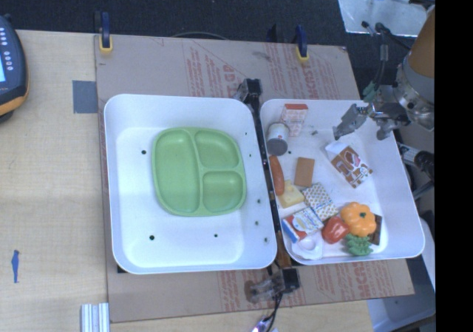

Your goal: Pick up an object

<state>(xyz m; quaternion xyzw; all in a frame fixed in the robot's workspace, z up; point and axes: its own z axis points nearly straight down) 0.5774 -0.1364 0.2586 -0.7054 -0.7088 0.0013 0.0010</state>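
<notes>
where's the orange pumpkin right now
The pumpkin sits in the right bin, near its front right corner, touching a red pepper on its left, with a green piece just in front.

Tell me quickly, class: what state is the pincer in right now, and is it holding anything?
Pincer: open, nothing between its fingers, above the top of the right bin, near the snack packet.
</notes>
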